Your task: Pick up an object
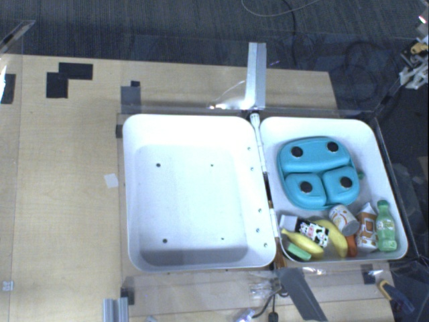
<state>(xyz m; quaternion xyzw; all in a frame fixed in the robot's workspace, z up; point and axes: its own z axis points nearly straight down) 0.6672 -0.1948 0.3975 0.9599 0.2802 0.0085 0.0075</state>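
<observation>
Fig. Pre-grasp state. I see candidate objects all in right bin [375, 139]: blue tray [316, 172], banana [335, 235], green bottle [384, 225], can [342, 217]. Left bin [134, 180] holds none. Gripper state: I cannot tell. I judge nothing lifted; whole pick remains.

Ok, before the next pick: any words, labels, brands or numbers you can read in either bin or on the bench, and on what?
No text can be read anywhere in this view.
Small can: printed label, too blurred to read.
Carton: coloured print, too small to read.
Green bottle: label band, illegible.
Black-and-white packet: a pattern, no legible letters.
Blue tray: no markings.
</observation>
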